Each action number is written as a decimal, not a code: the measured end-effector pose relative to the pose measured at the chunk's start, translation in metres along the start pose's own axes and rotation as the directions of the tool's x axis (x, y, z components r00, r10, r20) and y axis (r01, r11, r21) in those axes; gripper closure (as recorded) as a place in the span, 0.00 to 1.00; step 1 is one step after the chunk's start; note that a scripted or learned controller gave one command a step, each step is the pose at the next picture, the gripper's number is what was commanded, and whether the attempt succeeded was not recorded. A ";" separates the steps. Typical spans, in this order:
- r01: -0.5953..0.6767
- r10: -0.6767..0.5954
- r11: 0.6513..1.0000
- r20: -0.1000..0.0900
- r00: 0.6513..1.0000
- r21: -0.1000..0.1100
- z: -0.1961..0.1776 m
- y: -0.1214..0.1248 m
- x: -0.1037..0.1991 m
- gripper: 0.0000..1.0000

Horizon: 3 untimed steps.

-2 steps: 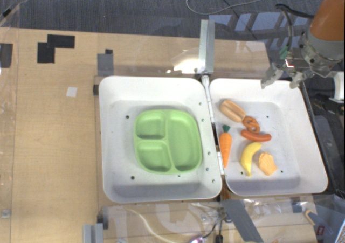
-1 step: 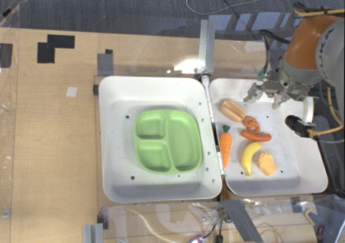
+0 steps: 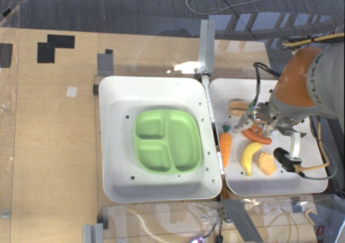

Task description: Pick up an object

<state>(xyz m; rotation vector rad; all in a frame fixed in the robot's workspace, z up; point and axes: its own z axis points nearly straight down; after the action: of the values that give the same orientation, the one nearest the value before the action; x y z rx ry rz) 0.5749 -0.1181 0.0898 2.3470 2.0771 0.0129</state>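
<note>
Right now I'm in the approach: the gripper (image 3: 254, 124) hangs low in the right bin (image 3: 307, 185), and I cannot tell how its jaws stand. A red sausage (image 3: 257, 137) lies just under them, a bun (image 3: 238, 108) beside. Next I'd judge a straight descent and a close.

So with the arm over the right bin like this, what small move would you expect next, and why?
Probably a short straight descent. The gripper hovers in the right white bin, over the red sausage-shaped toy, beside the tan bread-roll toy. The orange carrot toy, yellow banana toy and orange wedge lie slightly off to the side. Nothing appears held yet, so lowering onto the red piece seems likeliest.
</note>
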 end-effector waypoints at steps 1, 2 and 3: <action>0.000 0.000 1.000 -0.003 1.000 -0.007 -0.012 0.003 0.002 1.00; 0.000 0.000 1.000 -0.003 1.000 -0.007 -0.012 0.003 0.002 0.00; -0.096 0.096 0.995 0.002 0.995 -0.001 0.000 -0.024 -0.058 0.00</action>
<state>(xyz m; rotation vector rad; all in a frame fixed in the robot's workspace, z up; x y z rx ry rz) 0.5437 -0.1729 0.0898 2.4425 1.9614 0.0116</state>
